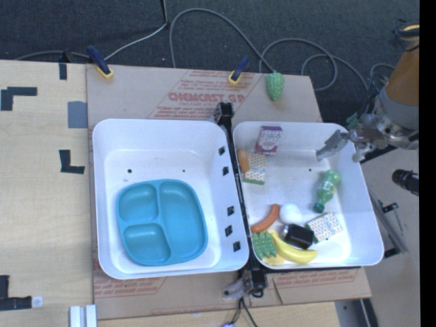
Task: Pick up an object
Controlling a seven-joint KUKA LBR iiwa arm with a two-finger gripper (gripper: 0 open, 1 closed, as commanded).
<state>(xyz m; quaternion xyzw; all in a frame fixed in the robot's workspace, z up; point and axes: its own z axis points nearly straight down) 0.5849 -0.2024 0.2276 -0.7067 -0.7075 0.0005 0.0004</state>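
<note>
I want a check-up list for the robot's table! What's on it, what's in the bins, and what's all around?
Surface: cardboard sheet on a wooden bench, clamped at the far edge.
Job's things: right bin holds a banana, green bottle, white ball, small boxes.
Clutter: left bin holds a blue divided tray; a green toy sits outside the bins.
Grippers: gripper above the right bin's far right corner, holding nothing.
Cables: grey cables loop behind the bench.
Surroundings: dark floor.

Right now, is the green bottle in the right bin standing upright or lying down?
Lying down. The green bottle rests on its side on the floor of the right bin, its full length visible from above, cap toward the bin's near edge.
</note>
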